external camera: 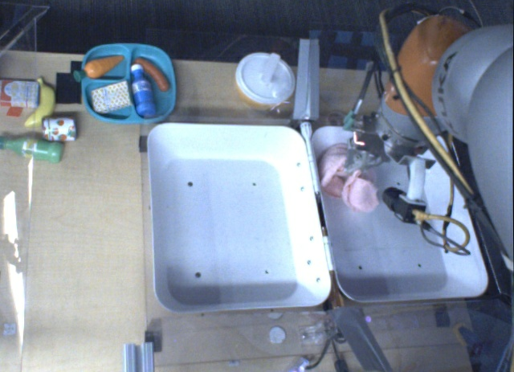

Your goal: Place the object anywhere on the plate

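Gripper (359,149) – grip state unclear – over pink object (347,179) in rt bin (418,278); left bin (233,218) alongside

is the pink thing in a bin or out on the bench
In: the pink object lies inside the right bin, near its left wall, under the gripper.

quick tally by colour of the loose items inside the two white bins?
Pink: 2, soft-looking pink lumps and, touching, in the right bin near its left wall.
Other colours: 0; left bin adds none.
Total: 2
The gripper sits just above the pink pair; the black cabling is the arm's, not counted.
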{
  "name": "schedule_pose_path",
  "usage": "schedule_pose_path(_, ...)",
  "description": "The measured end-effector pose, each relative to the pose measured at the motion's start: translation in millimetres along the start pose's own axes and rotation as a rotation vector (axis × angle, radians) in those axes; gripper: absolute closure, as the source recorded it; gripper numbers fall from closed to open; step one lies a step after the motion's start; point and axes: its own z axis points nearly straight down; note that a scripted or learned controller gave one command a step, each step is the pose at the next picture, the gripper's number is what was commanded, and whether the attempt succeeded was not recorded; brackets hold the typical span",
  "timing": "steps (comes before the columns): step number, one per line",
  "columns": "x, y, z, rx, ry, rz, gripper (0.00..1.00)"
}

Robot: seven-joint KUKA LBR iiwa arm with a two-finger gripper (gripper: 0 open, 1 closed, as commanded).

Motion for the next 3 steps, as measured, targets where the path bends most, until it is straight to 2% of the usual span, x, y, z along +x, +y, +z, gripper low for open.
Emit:
schedule_pose_path(1, 1, 1, -41, -0.002, 0.001, -0.010, 1.00)
schedule_pose_path(3, 116, 24, -55, -0.006, 0.001, -0.818, 1.00)
